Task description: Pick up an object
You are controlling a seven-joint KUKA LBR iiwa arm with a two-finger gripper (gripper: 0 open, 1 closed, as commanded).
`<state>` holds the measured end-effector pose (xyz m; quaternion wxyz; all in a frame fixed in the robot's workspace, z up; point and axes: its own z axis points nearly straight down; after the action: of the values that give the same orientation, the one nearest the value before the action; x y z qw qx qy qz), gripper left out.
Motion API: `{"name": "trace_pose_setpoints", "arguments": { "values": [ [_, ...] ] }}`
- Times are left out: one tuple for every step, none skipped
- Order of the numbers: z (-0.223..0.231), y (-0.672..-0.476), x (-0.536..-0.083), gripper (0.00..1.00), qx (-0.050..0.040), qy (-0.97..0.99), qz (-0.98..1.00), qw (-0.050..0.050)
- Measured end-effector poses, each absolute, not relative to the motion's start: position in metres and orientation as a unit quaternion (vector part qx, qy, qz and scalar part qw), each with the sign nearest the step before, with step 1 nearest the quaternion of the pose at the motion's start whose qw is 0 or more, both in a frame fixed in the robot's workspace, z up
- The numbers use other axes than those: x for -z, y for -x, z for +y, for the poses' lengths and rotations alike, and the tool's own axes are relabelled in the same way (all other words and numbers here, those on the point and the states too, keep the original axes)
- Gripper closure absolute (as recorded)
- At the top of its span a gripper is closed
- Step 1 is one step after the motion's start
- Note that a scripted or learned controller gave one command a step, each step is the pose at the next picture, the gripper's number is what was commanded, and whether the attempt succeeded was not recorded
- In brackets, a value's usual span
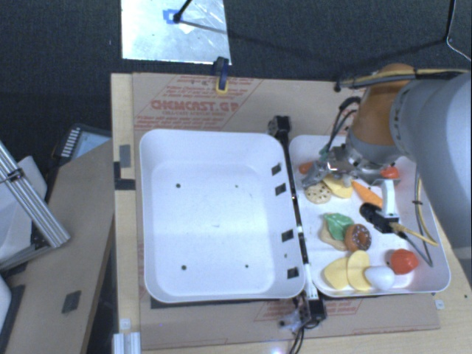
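Robotics lab bench, grey industrial arm (428, 116) with orange band reaching in, two white bins (214, 212) on a brown board (195, 98) (printed CHEMCAST), toy food (354, 234) for test picking, aluminium framing (29, 205), loose cables (413, 46)

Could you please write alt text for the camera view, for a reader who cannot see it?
The grey arm reaches in from the right, its gripper low over the right bin, which holds toy food: a cookie, a carrot, a doughnut and a tomato. The left bin sits beside it.
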<state>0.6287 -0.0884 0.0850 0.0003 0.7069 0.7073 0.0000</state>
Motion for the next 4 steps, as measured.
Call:
{"name": "trace_pose_setpoints", "arguments": {
  "values": [
    [-0.091,-0.571,-0.084,0.0,0.0012,-0.707,0.707,-0.002],
    [-0.084,-0.641,-0.086,0.0,-0.0022,-0.705,0.709,0.003],
    [-0.104,-0.623,-0.188,0.0,-0.0023,-0.707,0.707,0.004],
    [-0.098,-0.547,-0.126,0.0,0.0025,-0.708,0.707,-0.004]
  ]
}}
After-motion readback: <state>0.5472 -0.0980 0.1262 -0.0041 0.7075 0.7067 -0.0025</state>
